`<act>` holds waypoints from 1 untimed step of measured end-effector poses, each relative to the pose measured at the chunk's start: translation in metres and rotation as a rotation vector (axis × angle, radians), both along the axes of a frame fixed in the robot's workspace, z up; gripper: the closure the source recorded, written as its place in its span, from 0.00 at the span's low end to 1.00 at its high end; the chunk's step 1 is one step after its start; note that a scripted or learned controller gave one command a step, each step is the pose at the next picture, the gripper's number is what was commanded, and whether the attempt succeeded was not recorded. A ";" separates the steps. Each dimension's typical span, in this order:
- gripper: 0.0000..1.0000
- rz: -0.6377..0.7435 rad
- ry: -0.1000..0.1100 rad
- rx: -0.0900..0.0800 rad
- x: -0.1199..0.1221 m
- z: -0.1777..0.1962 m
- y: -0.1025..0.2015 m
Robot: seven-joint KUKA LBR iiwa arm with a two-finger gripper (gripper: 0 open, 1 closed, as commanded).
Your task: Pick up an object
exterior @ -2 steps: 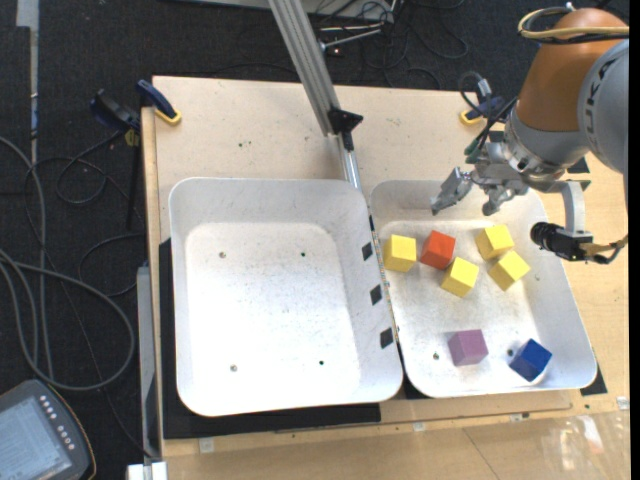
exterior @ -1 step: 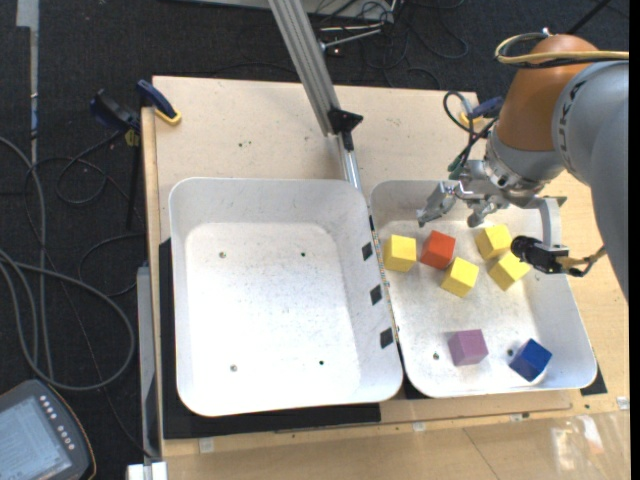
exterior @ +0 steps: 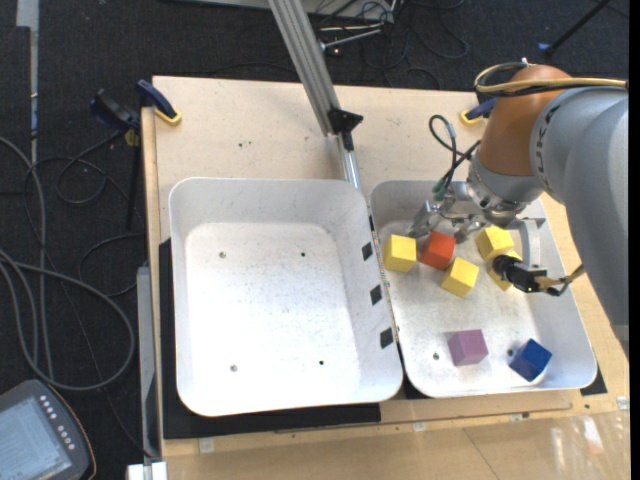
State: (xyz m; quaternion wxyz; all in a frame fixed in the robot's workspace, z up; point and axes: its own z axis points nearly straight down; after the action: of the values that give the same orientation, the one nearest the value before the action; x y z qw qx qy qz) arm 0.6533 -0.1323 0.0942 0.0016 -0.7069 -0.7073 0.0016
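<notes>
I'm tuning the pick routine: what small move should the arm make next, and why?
Probably a short straight descent onto the orange block. The gripper sits just above it, and yellow blocks crowd both sides, so sideways drift risks a bump.

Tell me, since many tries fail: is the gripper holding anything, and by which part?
It cannot be told. The gripper is down at the orange block in the right bin, but the wrist hides any hold.

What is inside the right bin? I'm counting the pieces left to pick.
The right bin holds three yellow blocks, an orange block, a purple block and a blue block. The gripper and arm cover the bin's far corner, so anything beneath them is hidden.
</notes>
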 end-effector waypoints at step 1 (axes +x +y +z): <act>1.00 0.000 -0.007 -0.001 0.002 0.014 0.000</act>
State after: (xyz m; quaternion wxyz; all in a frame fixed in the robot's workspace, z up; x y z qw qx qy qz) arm 0.6552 -0.1326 0.1085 -0.0014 -0.7070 -0.7072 -0.0005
